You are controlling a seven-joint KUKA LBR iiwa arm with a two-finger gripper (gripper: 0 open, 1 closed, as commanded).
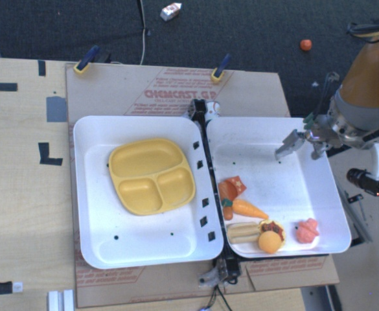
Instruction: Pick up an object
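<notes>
Light wooden bench (21, 193) bearing a brown cardboard sheet (170, 91), held at its far edge by two blue-and-yellow clamps (85, 59), with two shallow white bins (85, 193) sitting side by side on the sheet, touching.

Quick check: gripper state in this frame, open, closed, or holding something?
Gripper: open, holding nothing, above the right bin near its upper right, apart from the toy food.

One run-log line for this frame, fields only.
claw: above right white bin, holding nothing | orange toy carrot: untouched in bin | yellow divided plastic plate: left bin
</notes>
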